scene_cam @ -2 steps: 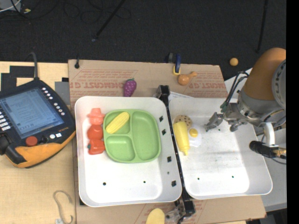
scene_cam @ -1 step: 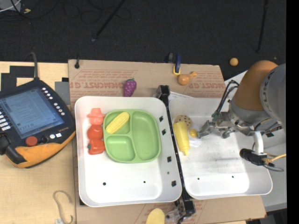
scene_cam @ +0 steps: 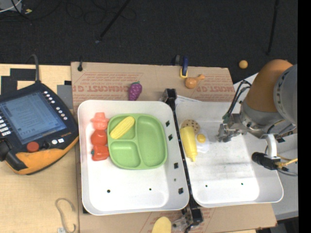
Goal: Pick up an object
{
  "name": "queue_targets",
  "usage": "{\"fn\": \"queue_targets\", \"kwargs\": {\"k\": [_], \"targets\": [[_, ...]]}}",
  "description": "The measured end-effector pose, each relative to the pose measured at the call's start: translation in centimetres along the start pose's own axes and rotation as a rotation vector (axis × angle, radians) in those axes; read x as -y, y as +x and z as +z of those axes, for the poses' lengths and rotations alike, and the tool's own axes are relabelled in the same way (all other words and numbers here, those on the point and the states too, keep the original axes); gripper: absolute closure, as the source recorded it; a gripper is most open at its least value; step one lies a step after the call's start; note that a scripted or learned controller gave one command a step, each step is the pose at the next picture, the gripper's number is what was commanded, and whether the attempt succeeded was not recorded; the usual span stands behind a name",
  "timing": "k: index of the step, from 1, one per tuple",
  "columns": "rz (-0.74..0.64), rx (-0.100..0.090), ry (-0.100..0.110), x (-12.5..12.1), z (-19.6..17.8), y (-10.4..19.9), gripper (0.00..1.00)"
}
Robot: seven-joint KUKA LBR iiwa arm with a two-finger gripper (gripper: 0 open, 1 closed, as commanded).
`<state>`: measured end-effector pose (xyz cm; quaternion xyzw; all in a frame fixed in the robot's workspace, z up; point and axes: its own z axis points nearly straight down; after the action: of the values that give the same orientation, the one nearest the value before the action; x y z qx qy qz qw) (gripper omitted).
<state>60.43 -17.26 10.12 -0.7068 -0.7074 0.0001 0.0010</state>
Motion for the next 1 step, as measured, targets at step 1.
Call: {"fn": "queue_targets", "kwargs": {"k": [1], "targets": [[0.005,0.002,-0.004,0.83,-4.79,0.10,1.00]]}}
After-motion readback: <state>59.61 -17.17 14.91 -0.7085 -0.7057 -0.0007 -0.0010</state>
